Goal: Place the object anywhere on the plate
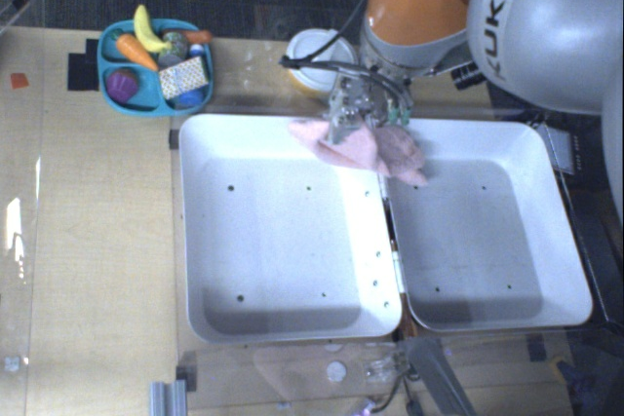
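**Cloth at pincer, plate up-left**

Pincer [349, 124] closed on pink cloth [375, 151], bunched between the fingers and trailing down-right across the bins' shared rim. White plate [314, 56] just up-left on the bench [88, 239], near. Probably a short carry that way, then release.

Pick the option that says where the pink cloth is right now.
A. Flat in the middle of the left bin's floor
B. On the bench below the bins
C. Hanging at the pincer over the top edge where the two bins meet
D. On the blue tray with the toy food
C: the pink cloth hangs bunched under the pincer, draped across the rear rims of the left bin and the right bin.
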Controlling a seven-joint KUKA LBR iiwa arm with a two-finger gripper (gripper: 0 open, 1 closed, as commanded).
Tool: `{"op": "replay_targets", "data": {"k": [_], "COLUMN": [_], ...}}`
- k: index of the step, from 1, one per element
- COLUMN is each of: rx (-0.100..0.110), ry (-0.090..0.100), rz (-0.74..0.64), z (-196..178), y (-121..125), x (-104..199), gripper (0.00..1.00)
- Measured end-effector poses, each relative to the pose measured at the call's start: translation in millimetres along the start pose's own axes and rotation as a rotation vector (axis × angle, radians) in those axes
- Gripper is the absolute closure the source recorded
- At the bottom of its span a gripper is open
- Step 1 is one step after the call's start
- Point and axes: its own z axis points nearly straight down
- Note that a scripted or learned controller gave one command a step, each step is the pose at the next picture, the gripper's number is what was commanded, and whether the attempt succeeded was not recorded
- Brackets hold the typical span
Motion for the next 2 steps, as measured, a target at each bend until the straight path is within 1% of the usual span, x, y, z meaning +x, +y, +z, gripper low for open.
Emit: {"op": "replay_targets", "data": {"k": [1,2], "rx": [0.0,-0.001], "ry": [0.005,0.003], "rz": [-0.005,-0.004], "z": [20,24], "y": [47,99], "x": [6,11], "gripper": [1.0,1.0]}}
